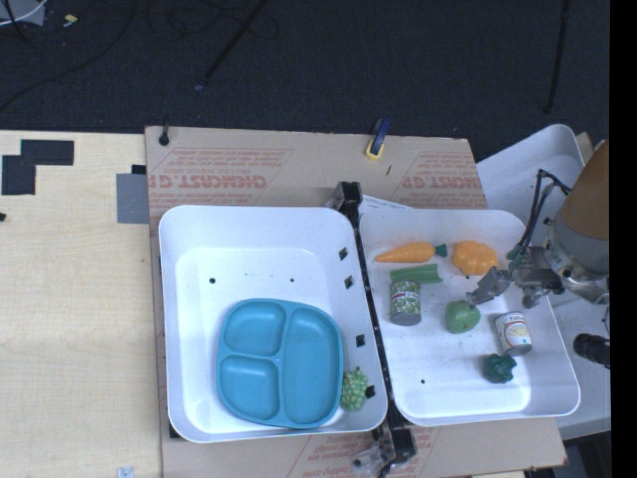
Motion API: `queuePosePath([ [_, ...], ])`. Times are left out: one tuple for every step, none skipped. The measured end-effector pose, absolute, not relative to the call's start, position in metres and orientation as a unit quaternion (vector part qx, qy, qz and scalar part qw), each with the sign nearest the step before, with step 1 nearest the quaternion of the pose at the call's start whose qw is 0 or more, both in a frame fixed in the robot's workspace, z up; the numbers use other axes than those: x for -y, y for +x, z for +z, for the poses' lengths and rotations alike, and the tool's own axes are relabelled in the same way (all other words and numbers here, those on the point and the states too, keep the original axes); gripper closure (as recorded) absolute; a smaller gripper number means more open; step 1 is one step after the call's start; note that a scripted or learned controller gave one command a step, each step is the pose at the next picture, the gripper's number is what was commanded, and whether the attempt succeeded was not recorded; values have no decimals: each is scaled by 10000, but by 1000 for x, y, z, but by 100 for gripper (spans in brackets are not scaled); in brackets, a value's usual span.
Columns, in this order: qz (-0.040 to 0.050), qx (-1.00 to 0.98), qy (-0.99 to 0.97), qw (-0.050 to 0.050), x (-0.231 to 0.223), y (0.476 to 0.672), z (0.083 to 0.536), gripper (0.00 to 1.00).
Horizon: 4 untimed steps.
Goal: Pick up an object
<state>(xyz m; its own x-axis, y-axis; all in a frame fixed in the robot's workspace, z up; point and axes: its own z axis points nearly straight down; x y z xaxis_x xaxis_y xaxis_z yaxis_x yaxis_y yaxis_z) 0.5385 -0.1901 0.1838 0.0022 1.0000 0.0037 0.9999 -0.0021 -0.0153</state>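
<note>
My gripper (491, 287) hangs over the right part of the right bin (557, 406), reaching in from the right edge. It is just right of and above a green apple-like toy (461, 317) and below an orange round toy (474, 257). Nothing shows as held. A small white can (513, 332) lies just below the gripper. An orange carrot (405, 253), a green-labelled can (405, 301) and a dark green broccoli piece (500, 367) also lie in this bin.
The left bin (199, 237) holds a blue divided plate (279, 361) and a bunch of green grapes (353, 390) at its right wall. Cardboard (259, 172) lies under both bins. A blue and yellow clamp (377, 139) sits at the back.
</note>
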Motion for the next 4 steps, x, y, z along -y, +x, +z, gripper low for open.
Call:
queuePosePath([
  [4,7071,-7071,4,191,542,192,0],
  [11,7083,-7060,28,183,548,143,0],
  [-31,7093,-7049,36,177,551,91,0],
  [-4,7080,-7062,23,181,549,103,100],
])
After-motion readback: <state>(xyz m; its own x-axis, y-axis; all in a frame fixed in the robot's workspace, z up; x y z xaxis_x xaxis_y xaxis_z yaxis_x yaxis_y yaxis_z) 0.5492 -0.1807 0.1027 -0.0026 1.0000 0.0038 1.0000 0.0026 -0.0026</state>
